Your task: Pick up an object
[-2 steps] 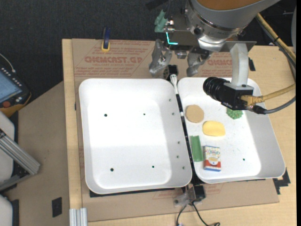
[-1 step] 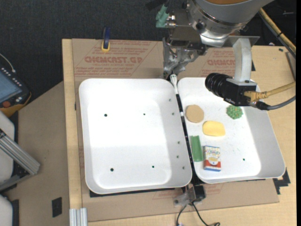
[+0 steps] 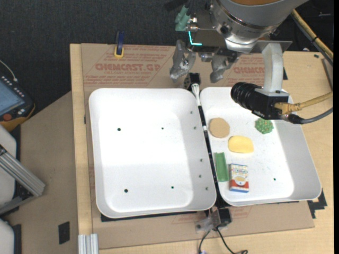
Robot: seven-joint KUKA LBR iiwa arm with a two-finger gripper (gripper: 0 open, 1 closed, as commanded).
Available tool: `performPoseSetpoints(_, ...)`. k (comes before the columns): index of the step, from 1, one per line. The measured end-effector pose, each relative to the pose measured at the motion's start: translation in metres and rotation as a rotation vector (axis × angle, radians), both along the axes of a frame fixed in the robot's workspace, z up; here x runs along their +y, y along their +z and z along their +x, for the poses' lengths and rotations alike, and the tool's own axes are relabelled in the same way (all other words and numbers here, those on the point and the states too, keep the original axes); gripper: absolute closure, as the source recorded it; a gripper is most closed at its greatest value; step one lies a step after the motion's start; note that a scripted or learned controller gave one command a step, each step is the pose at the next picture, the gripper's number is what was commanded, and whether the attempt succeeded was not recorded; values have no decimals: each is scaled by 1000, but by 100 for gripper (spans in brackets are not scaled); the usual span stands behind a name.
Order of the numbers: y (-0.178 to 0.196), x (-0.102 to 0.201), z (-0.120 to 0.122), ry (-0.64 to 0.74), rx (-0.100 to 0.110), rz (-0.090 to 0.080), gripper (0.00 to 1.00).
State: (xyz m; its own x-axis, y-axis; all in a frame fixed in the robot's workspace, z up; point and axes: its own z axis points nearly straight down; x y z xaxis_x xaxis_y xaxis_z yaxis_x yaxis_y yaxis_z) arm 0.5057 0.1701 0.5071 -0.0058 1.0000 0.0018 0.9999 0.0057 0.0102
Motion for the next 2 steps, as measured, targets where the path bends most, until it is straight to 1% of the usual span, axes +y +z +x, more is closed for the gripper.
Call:
performPoseSetpoints(1, 11, 1, 0, 1, -4, 1, 100)
performPoseSetpoints(2, 10, 1, 0, 1, -3, 0, 0)
